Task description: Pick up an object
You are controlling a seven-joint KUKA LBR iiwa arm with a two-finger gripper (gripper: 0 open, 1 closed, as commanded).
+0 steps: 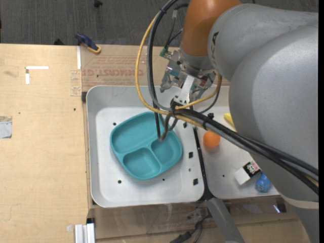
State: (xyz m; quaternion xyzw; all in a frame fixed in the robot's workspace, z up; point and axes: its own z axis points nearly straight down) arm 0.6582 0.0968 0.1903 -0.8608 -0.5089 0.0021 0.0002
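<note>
Directly below tool (163, 134) (touching): teal plate (136, 148)

A light wooden bench (40, 151) is seen bearing two shallow white bins: the left bin (101, 186); the right bin (223, 184), partly hidden; what may be tape (36, 69) lies at its left.

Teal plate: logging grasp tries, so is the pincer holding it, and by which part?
Cannot be told. The pincer reaches down onto the teal plate near its inner divider; no hold is visible.
</note>
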